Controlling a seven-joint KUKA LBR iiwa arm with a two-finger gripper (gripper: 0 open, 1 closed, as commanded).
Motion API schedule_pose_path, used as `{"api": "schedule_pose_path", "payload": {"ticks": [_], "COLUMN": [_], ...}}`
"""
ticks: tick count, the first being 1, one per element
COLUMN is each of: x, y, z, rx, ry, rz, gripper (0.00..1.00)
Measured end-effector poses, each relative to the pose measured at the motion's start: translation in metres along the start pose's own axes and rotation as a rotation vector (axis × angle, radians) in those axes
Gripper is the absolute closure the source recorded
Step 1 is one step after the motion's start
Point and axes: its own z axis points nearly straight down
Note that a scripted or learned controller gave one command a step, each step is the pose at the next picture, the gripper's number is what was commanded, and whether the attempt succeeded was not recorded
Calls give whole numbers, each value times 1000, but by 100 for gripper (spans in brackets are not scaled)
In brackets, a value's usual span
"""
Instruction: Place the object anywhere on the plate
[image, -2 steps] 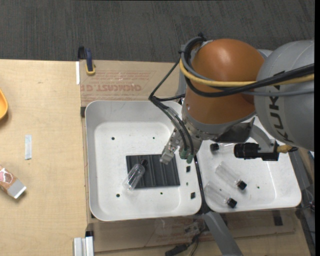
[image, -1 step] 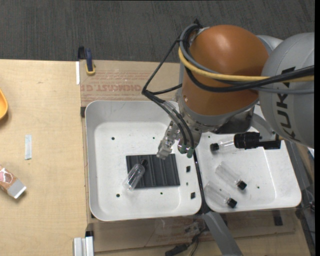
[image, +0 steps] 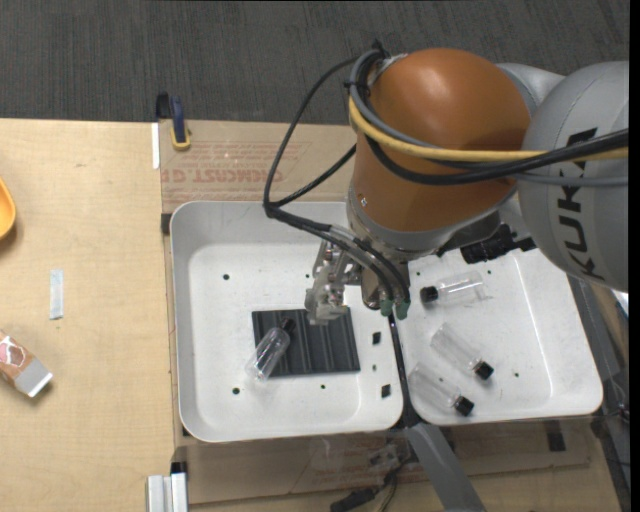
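1. Nearest the camera, in the right bin (image: 560, 400), lie two clear vials with black caps, one (image: 441, 392) by the front rim and one (image: 462, 354) just behind it.
2. In the left bin (image: 200, 400) the dark ribbed plate (image: 320, 350) lies flat near the middle. A clear vial (image: 270, 351) rests on the plate's left edge, partly over the rim. Its long axis runs on a slant, from near-left to far-right.
3. The claw (image: 327, 300) hangs over the plate's far edge, to the right of that vial and a little beyond it. Its tips point down at the plate, and nothing shows between them. How far apart they stand, I cannot tell.
4. By my reading, the vial already counts as on the plate, though only just.
5. Farther back in the right bin lies a third vial (image: 452, 291), on its side.
6. The table (image: 90, 200) is pale wood. On its left lie a small wrapped thing (image: 20, 365), a pale strip (image: 56, 295) and an orange edge (image: 5, 210).
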Motion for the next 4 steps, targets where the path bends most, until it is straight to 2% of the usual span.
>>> {"api": "schedule_pose_path", "payload": {"ticks": [1,2,3,4], "x": [-3,-7,-23,-23], "y": [-38,-29,-2,-3], "z": [-59,12,-12,-12], "rx": [0,-1,-2,-2], "ry": [-3,0,-3,-2], "rz": [-251,-386,-757,-757], "gripper": [100,100,100,0]}}
